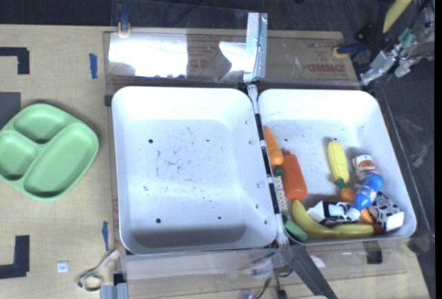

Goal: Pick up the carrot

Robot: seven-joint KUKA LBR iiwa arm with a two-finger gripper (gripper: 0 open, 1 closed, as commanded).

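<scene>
Carrot waiting in the right bin

I see the carrot (pixel 273 146) by the bin's (pixel 359 103) left wall; I can't tell the gripper's state.

A: Report any legible text, labels or numbers.

B: None is legible. The cardboard strip (pixel 304 63) behind the right bin (pixel 387 125) carries reddish print, too blurred to read. The small jar (pixel 364 166) and the black-and-white carton (pixel 338 210) in that bin bear labels, too small to read.
</scene>
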